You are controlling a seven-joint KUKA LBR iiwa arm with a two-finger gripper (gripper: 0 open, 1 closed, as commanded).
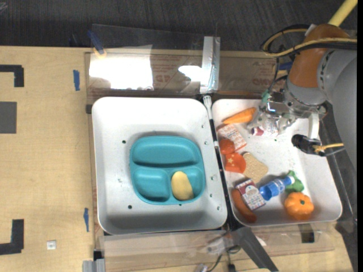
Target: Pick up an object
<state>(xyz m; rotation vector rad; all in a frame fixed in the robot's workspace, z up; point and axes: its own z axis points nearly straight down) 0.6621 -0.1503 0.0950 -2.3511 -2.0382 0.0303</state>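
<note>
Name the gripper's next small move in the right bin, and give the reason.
Probably a short straight drop. The gripper hangs at the far end of the right bin, over a small red and white item next to the carrot. Nothing shows between its fingers, so lowering onto that item looks like the nearest way to a pick.

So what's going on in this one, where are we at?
A grey arm reaches in from the right, its hand low over the far end of the right bin, close to a carrot and a small red-and-white packet. Nothing is visibly lifted. Loose items nearer the front include a small orange pumpkin and a blue bottle. The left bin holds a teal tray with a yellow potato-like piece.
</note>
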